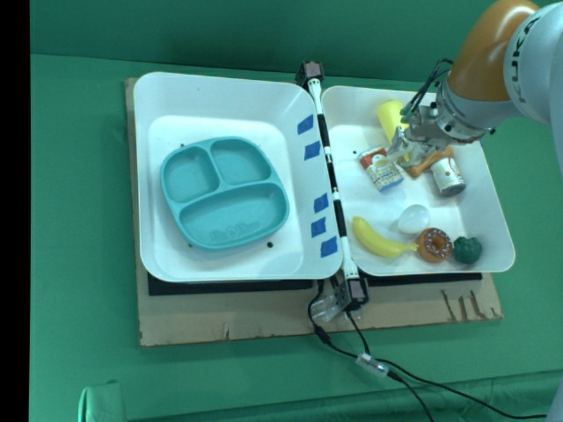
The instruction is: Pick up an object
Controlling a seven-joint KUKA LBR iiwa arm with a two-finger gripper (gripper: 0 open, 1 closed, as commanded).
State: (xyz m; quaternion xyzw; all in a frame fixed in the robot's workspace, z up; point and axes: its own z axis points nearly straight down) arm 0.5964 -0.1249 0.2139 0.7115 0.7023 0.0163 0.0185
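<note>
My gripper (412, 150) hangs low over the back of the right bin (493, 209), reaching in from the right. Just under and beside it lies an orange object (433, 162), partly hidden by the gripper. A silver can (449, 179) lies to its right, and a small red and white carton (381, 169) sits to its left. A yellow cup (389, 118) lies behind the gripper. Along the front of this bin are a banana (378, 239), a white egg (413, 218), a donut (434, 244) and a green broccoli piece (467, 250).
The left bin (149, 227) holds a teal divided plate (225, 192). A black divider rail with blue tape marks (322, 202) runs between the bins. Cables (369, 359) trail off the front of the cardboard base.
</note>
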